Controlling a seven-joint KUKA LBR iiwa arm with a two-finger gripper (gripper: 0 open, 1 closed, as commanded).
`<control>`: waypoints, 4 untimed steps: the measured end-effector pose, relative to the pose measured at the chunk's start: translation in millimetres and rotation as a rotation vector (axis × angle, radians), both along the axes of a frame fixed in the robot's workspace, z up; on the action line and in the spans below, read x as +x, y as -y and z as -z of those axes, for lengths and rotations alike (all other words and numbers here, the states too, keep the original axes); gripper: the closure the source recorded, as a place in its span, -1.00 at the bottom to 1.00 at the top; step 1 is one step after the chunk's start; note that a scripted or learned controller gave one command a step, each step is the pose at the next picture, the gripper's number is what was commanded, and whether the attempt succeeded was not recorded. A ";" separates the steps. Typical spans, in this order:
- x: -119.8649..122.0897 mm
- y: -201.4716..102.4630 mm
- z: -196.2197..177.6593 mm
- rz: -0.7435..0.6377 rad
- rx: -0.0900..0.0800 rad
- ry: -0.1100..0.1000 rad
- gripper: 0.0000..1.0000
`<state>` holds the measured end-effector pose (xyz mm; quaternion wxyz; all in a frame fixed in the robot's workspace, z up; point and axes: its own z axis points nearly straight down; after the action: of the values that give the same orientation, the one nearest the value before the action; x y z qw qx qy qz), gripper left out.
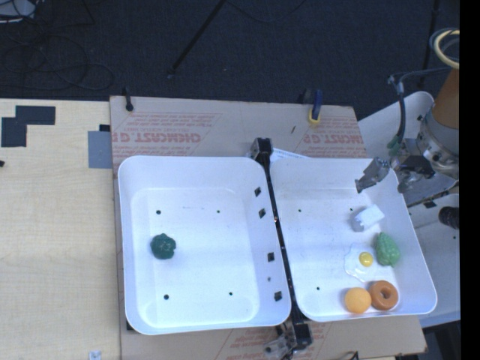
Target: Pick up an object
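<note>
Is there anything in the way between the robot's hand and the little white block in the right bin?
Nothing visible is. The end effector hangs over the right bin's far right side, and the white block lies just below it on bare floor. The green toy, egg, orange and donut lie nearer the camera.

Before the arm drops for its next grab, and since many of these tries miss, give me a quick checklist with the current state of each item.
1. Gripper above the right bin: ok, it hangs over the bin's far right part.
2. Nothing between its fingers: ok, they look spread with no object in them.
3. A target close by: ok, the white block lies just below the gripper in the view.
4. Block free of neighbours: ok, it sits apart from the green toy and the fried egg.
5. Gripper centred over the block: cannot tell from this slanted view.
6. Orange ball and doughnut apart: not ok, they touch.
</note>
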<state>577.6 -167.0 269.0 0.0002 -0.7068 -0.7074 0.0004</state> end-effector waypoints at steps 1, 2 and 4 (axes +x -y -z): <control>0.0 0.4 -9.5 -0.001 0.001 -0.001 1.00; -62.4 -27.6 3.2 0.003 0.003 -0.007 1.00; -102.3 -118.1 32.5 -0.001 0.002 -0.006 1.00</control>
<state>475.3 -49.0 236.5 0.0028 -0.7063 -0.7079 0.0017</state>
